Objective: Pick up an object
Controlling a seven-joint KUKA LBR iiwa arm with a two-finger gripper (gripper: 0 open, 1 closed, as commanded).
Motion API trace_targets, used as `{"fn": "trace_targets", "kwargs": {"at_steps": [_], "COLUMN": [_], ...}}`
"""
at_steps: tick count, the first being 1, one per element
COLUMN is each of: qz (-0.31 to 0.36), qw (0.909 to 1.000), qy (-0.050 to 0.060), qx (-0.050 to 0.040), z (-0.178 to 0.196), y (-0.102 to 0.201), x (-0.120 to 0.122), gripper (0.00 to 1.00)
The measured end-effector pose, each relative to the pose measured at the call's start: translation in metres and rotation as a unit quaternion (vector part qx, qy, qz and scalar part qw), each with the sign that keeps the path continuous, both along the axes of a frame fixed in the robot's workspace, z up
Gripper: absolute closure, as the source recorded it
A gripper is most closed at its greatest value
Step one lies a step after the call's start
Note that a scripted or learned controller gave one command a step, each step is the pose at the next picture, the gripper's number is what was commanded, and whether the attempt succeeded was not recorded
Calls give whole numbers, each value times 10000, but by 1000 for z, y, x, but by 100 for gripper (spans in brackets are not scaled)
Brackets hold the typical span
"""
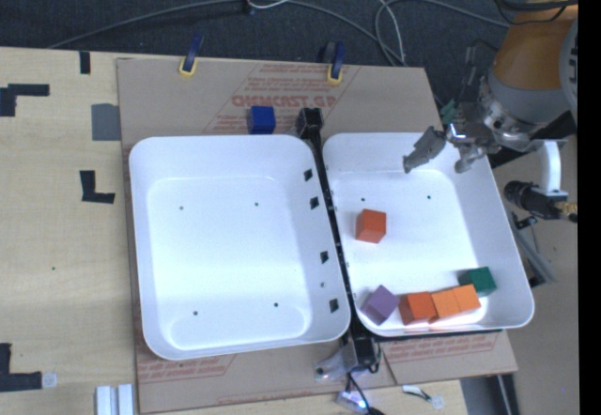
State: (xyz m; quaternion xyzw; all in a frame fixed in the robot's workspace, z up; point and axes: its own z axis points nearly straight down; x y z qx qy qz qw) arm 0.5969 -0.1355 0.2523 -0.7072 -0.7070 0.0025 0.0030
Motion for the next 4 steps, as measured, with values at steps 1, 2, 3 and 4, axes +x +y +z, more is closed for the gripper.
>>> {"fn": "trace_targets", "kwargs": {"at_steps": [1,2,3,4], "qz": [3,4,6,6], "qw": [10000,10000,10000,10000], "qy": [-38,-9,-9,-22], "qx": [-3,0,1,-2], "z": [4,-59,-118,-166], "y": [0,1,8,9], "x": [1,2,5,4], "gripper": [0,0,0,0]}}
